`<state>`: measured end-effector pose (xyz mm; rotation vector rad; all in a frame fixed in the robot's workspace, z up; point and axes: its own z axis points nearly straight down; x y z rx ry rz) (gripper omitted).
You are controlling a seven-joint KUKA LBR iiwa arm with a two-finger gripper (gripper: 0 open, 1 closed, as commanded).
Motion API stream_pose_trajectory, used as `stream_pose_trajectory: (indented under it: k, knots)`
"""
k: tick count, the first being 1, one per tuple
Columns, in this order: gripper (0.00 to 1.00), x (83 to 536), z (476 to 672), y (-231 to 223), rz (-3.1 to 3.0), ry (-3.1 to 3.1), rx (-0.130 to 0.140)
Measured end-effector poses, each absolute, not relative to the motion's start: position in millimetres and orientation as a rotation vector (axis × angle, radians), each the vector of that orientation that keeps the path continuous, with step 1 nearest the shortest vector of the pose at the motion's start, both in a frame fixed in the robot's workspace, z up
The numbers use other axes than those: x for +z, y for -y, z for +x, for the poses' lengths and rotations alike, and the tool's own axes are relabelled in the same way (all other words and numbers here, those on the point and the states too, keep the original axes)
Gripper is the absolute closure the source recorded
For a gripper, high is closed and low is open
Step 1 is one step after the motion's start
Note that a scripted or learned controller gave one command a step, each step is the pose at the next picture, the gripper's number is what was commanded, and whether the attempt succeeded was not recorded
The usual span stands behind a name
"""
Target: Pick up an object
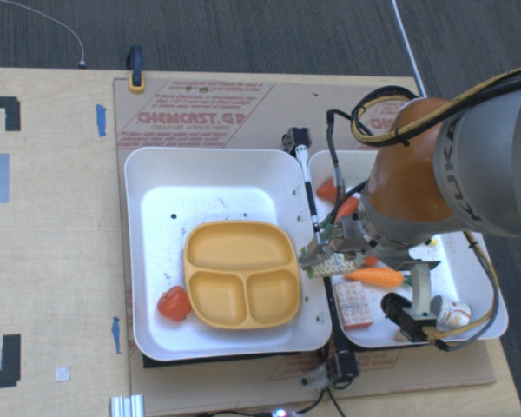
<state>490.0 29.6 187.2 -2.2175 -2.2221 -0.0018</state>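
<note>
Brown board (200,111) under the bins — red print reads "CHEMCAST GP", repeated upside down; the smaller lines are illegible. Arm (478,172) — part of dark lettering, seemingly "KU", on the grey housing. Small card (353,305) in right bin — print too small to read.

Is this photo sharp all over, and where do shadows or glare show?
Camera view: even, soft lighting; the yellow divided plate and red object look crisp; the arm, nearest the lens, is slightly soft; a faint shadow lies under the plate in the left bin; mild sheen on the arm's orange band.
</note>
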Motion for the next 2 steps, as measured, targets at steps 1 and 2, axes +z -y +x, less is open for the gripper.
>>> stream_pose_trajectory:
  k: [1,2]
  knots:
    - [1.0,197.5,491.6,-29.4,-2.219,2.226,-0.005]
    - [1.0,196.9,479.8,9.8,-2.221,2.221,0.001]
